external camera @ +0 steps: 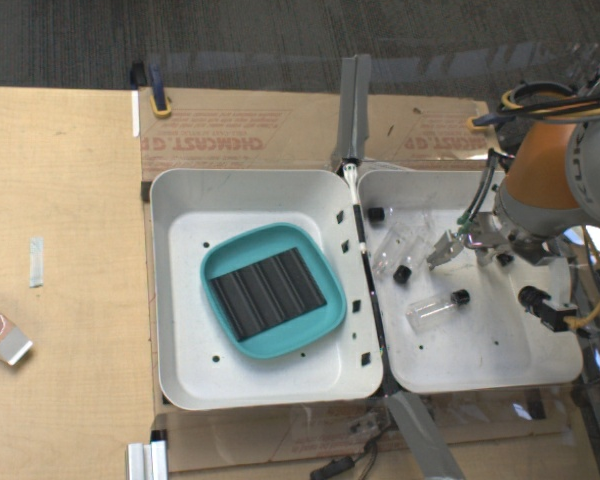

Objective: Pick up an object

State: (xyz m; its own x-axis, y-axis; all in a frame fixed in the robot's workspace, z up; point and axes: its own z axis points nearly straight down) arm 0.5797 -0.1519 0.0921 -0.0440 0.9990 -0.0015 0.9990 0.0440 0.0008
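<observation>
Find the hand [452, 248] low over the right bin [480, 360], toward the back half of that bin, at the end of a grey arm [590, 168] with an orange band [540, 158]. Hand state, wide or narrow: cannot tell from this slant.

Just in front of the hand, and apart from it, note a clear vial [430, 311] lying on its side on the bin floor, black cap turned toward the arm. Just to the view's left of the hand, note a second vial [390, 264], also with a black cap, close to the hand but not seen touching it. A little behind that one, note a clear glassy piece [405, 235], too faint to name. Farther back and left of the hand, near the bin wall, note a loose black cap [376, 213].

Past these, left of the hand, find a grey divider [355, 108] and then the left bin [185, 358], side by side with the right bin. Inside, see a teal tray [280, 238] lying flat, turned at a slant, bearing a black ribbed block [270, 290].

Well left of the hand, on the bare wooden surface [60, 168], note a small grey strip [36, 263] and a white-and-red tube [2, 333] at the view's edge. Behind both bins, note cardboard [280, 128] with red print and a blue clamp [158, 96].
</observation>
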